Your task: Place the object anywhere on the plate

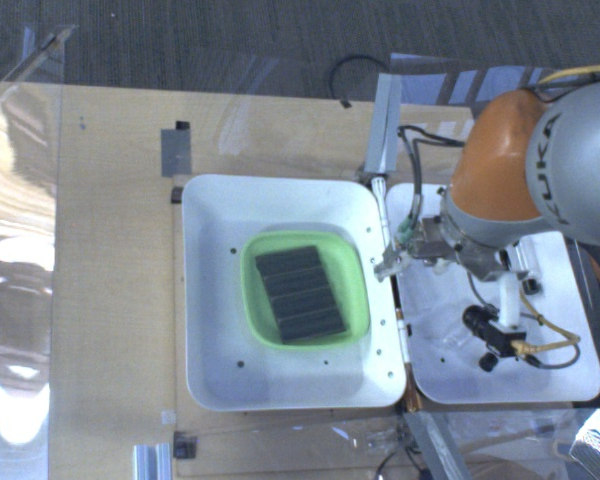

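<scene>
Dark ribbed block [299, 294] flat on green plate [352, 268], long axis upper-left to lower-right

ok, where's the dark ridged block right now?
The dark ridged block lies on the green plate in the left bin, left of the gripper.

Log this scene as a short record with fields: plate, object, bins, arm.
plate: green, square with rounded corners, in the left bin
object: dark ribbed block, lying flat on the plate, turned at a slant
right bin: white, under the arm
arm: reaches in from the right, above the right bin, apart from the block
task state: block rests on the plate
</scene>
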`<move>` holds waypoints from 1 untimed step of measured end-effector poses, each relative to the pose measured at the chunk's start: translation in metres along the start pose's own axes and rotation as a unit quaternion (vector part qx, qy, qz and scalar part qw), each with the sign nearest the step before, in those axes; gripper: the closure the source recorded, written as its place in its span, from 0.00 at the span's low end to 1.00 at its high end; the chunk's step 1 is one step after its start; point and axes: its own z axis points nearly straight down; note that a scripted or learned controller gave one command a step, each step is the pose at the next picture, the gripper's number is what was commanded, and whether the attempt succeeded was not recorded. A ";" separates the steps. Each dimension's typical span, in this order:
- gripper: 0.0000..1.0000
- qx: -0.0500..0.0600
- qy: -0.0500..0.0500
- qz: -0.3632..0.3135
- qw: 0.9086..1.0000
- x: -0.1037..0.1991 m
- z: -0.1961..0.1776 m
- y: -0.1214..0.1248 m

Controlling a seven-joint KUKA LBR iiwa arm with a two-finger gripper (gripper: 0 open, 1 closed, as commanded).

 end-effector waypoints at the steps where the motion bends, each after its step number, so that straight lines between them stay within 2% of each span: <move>1: 0.00 0.000 -0.001 0.028 1.000 -0.060 -0.025 0.009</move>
